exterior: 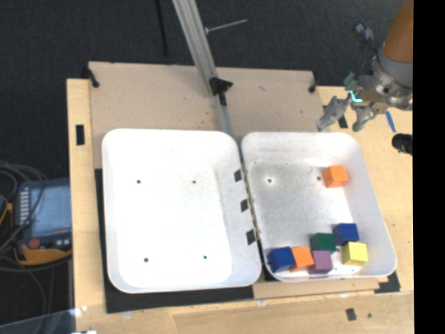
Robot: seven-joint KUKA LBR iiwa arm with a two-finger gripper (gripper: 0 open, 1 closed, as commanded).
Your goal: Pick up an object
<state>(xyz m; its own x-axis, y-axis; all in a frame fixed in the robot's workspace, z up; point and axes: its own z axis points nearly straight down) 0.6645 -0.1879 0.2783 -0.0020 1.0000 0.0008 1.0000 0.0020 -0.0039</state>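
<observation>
The right bin (292, 207) holds several small blocks. An orange block (336, 176) lies alone near its far right side. Along the near edge sit a blue block (281, 258), an orange block (302, 257), a purple block (321, 261), a green block (322, 242), a dark blue block (345, 232) and a yellow block (354, 253). My gripper (345, 115) hangs above the bench just beyond the right bin's far right corner, open, with nothing between its fingers.
The left bin (174, 207) lies beside the right one. A slanted metal rail (198, 44) rises from the bench between the bins' far ends. A control pendant (42, 218) and cables lie left of the bench.
</observation>
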